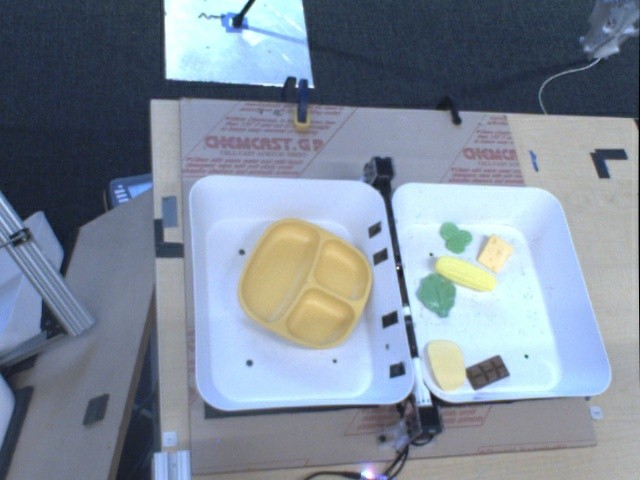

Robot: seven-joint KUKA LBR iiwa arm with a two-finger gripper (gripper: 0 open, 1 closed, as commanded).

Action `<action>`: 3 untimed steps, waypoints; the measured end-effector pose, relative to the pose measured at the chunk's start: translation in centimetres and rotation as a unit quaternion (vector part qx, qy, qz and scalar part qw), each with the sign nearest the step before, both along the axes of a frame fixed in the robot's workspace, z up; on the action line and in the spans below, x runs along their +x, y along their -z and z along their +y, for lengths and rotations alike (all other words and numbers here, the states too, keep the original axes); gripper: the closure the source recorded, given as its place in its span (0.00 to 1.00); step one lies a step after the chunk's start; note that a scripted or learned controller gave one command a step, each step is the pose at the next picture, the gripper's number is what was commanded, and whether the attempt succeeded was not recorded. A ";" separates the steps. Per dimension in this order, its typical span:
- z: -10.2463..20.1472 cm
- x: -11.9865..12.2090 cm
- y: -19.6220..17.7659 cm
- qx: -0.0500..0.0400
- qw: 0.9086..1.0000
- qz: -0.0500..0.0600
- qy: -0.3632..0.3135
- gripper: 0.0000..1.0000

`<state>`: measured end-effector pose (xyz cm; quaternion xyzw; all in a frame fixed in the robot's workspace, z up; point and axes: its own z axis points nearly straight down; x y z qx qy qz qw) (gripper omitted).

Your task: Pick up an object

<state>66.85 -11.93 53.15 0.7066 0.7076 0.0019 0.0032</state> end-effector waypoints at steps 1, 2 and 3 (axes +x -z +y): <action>-6.5 -0.1 -0.4 -0.001 1.000 0.002 0.002 1.00; -8.9 0.0 1.5 0.000 1.000 0.003 0.001 1.00; -8.6 0.0 -0.5 0.000 1.000 0.001 -0.001 1.00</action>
